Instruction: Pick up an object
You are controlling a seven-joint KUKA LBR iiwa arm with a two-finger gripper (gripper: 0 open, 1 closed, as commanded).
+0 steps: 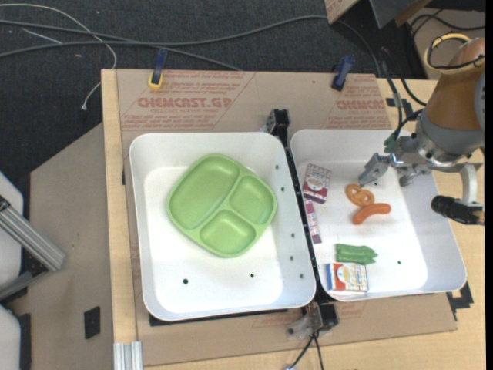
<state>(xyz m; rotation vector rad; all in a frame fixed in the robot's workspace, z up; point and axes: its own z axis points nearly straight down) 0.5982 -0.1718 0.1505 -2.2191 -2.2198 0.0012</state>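
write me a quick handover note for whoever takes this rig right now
Gripper: over the far part of the right bin, nothing between its fingers.
Right bin contents: orange pretzel-shaped toy, orange sausage-shaped toy, green piece, small printed box, printed packet by the left wall.
Left bin: green divided plate.
Done: nothing picked up yet.
Left: grasp and lift one object; the pretzel toy lies nearest.

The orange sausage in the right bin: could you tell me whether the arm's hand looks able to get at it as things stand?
Probably yes. The orange sausage lies in the open on the right bin floor, uncovered. The hand hovers just above it. The pretzel lies close beside it, which could crowd a grasp.
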